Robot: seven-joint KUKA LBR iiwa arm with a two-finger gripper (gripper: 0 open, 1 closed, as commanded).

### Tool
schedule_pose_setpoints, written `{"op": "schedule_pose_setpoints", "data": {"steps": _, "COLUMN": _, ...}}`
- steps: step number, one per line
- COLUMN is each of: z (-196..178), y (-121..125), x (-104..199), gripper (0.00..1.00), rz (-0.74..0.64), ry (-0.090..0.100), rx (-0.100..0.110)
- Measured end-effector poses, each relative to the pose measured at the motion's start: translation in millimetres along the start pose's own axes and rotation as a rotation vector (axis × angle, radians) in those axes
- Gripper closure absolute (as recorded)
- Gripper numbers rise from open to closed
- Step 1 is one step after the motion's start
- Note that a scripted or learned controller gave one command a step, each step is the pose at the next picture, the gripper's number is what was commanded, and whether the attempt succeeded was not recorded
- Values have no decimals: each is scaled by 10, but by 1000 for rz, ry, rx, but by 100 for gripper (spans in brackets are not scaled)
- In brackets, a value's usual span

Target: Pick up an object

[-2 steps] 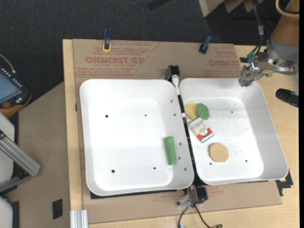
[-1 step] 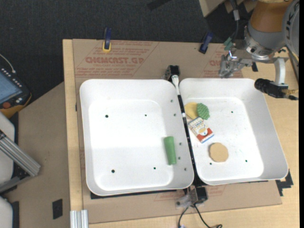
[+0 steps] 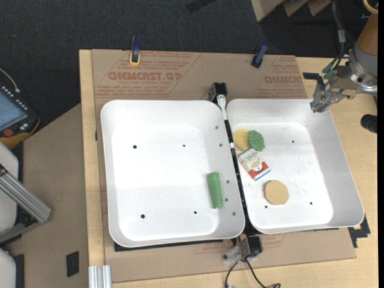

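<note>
nothing picked yet imo. claw (image 3: 321,102) hangs over the right bin's (image 3: 336,161) far right corner, can't tell its state. snack packet (image 3: 252,164) and round cookie (image 3: 276,192) sit near that bin's left edge, untouched.

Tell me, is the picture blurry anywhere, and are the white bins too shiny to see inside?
In the camera view, the left bin and right bin look bright but not washed out; the green block and tan disc stay clear, each with a soft shadow. The pincer looks a little fuzzy.
</note>
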State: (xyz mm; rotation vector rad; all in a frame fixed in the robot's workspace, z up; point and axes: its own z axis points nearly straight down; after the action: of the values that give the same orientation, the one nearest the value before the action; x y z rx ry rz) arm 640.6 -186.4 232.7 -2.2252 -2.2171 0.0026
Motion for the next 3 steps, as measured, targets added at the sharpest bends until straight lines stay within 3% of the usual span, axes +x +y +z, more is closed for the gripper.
{"op": "schedule_pose_setpoints", "data": {"steps": 1, "z": -489, "y": 231, "x": 658, "gripper": 100, "rz": -9, "ry": -1, "rx": -10}}
{"op": "schedule_pose_setpoints", "data": {"steps": 2, "z": -563, "y": -280, "x": -445, "gripper": 100, "rz": 6, "ry": -2, "rx": 0}}
{"op": "schedule_pose_setpoints", "data": {"steps": 3, "z": -569, "y": 285, "x": -308, "gripper": 100, "rz": -6, "ry": -3, "rx": -9}}
